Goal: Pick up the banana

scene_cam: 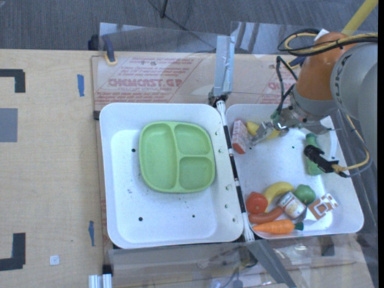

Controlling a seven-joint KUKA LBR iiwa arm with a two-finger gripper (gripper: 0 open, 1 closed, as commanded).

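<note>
Bench: light wood surface bearing two shallow white bins side by side. Left bin: contains a green divided plate, lying flat at centre. Right bin: contains the toy food items. Arm: enters from the right, orange band above the wrist, positioned over the far part of the right bin. Gripper: low near the bin's far left corner, beside a red-and-white packet and a small yellow item; open or clenched, cannot tell. Banana: in the near part of the right bin, well apart from the gripper, touching a red tomato, near a small can, green pepper and carrot.
</note>
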